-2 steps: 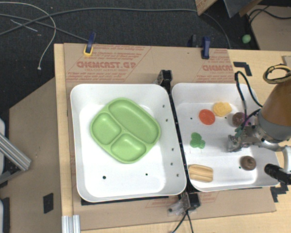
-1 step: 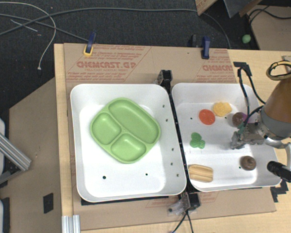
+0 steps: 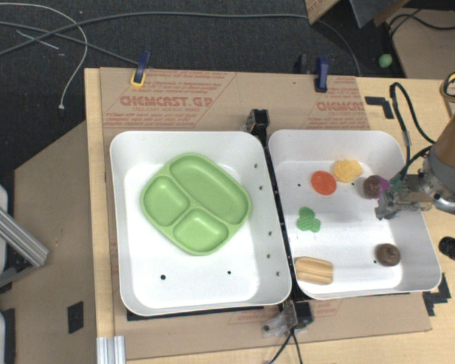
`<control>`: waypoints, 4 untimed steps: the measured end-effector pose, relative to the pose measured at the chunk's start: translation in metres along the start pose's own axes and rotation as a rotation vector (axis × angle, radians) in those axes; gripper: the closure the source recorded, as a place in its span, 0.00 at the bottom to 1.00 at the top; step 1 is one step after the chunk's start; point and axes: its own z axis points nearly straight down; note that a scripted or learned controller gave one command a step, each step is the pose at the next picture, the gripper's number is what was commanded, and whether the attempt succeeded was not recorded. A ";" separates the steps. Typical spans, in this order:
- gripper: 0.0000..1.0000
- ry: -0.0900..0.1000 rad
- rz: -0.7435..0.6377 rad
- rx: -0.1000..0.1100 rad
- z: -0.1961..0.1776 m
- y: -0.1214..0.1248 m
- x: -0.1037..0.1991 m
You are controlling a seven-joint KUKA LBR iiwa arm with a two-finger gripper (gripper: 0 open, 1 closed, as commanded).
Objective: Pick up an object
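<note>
**Ana:** While the arm point(image 3: 449, 169) leans in from the right, its gripper point(image 3: 389, 202) sits low over the right bin point(image 3: 349, 279), close to that bin's right wall. Can you read the fingers?

**Ben:** Not cleanly. They're dark and small against the white, so I cannot tell how far apart they stand, and I see nothing between them.

**Ana:** What lies nearest?

**Ben:** A dark purple round piece point(image 3: 374, 186), just up and left of the gripper, touching or nearly so; I can't say which. Beside it, further left, there's a yellow lumpy piece point(image 3: 347, 170) and then an orange-red round one point(image 3: 323, 183), those two just beside each other.

**Ana:** And lower down?

**Ben:** A small green clover-shaped toy point(image 3: 309, 221) near the bin's left side, a tan block like a bread slice point(image 3: 314, 270) at the front left corner, and a brown round item point(image 3: 387, 255) toward the front right, below the gripper and apart from it.

**Ana:** Over in the left bin point(image 3: 136, 279)?

**Ben:** One light green divided plate point(image 3: 196, 203), three compartments, lying flat and turned at an angle, about mid-bin. Both bins rest side by side on a cardboard sheet point(image 3: 174, 97) held by blue clamps point(image 3: 141, 68) at the back edge.
</note>
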 end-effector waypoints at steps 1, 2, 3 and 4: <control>1.00 -0.001 -0.001 -0.001 -0.060 0.007 -0.007; 1.00 0.001 -0.001 0.002 -0.080 0.008 -0.007; 1.00 0.005 -0.004 0.009 -0.070 0.003 0.050; 1.00 0.005 -0.005 0.007 -0.073 0.004 0.095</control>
